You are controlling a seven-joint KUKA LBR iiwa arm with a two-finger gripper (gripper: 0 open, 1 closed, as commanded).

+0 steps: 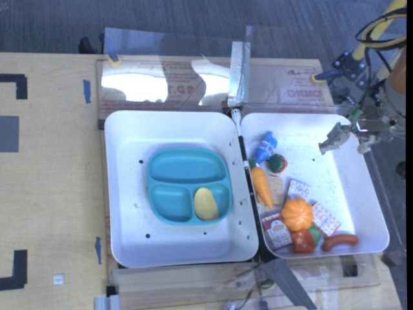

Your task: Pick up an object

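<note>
Metal fingers point(335, 137) hover above round orange pumpkin point(298, 214) and tapered carrot point(261, 185).

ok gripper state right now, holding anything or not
gripper: over the right bin's upper right corner, nothing visible between its fingers; open or shut cannot be told.

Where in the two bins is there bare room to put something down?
Right bin: bare floor between gripper and far wall; crowded from carrot through pumpkin to sausage. Left bin: bare margin around blue tray.
</note>
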